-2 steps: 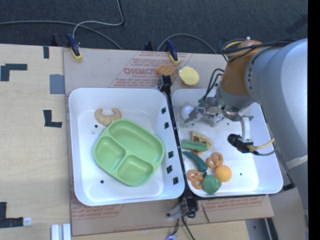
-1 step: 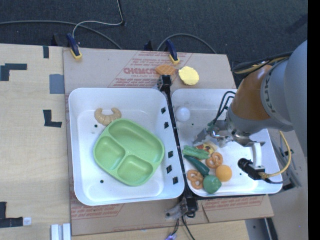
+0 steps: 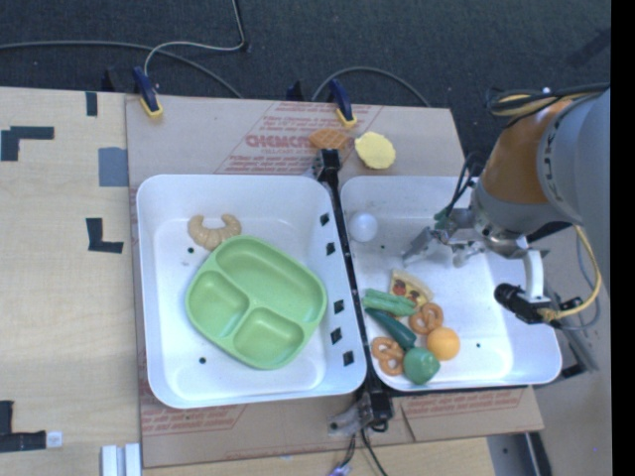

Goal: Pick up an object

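A grey robot arm reaches into the right bin (image 3: 496,365) from its right side. Its gripper (image 3: 422,249) hangs open and empty over the bin's middle. Just below it, toward the bin's front edge, lies a pizza slice toy (image 3: 410,288), the nearest object. Further toward the front-left corner sit a green vegetable (image 3: 389,303), pretzels (image 3: 428,317) and an orange ball (image 3: 444,343).

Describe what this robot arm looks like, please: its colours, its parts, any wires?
The arm is a thick, rounded grey body with a broad orange band above the wrist. At its end sits a small grey metal gripper. A thin pale cable loops along its right side, beside a black fitting.
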Robot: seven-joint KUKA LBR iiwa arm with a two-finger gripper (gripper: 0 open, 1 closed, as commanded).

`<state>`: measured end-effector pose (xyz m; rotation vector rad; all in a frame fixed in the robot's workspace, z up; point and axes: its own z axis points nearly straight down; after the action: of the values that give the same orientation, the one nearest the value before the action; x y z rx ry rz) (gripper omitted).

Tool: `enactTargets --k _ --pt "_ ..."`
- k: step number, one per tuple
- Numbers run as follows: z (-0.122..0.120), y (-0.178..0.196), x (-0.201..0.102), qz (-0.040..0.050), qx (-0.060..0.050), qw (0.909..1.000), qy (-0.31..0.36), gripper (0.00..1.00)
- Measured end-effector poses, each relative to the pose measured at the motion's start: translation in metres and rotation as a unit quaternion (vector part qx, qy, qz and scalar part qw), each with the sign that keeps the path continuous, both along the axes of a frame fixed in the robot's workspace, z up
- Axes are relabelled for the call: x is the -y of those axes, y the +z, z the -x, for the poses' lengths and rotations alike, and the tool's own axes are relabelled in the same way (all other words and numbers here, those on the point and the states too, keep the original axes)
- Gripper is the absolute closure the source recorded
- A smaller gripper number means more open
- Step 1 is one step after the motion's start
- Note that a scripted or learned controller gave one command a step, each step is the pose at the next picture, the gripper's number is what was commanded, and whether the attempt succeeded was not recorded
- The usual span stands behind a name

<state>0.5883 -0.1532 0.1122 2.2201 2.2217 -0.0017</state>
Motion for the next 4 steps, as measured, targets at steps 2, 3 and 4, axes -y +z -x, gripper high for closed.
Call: enactTargets --k 2,3,4 --pt "0.103 -0.026 -0.051 0.0002 0.002 1.0 0.0 0.0" --pt "0.052 -0.026 -0.031 -0.0003 0.002 1.0 0.0 0.0" --pt "0.08 -0.026 -0.042 0.0008 0.004 1.0 0.0 0.0"
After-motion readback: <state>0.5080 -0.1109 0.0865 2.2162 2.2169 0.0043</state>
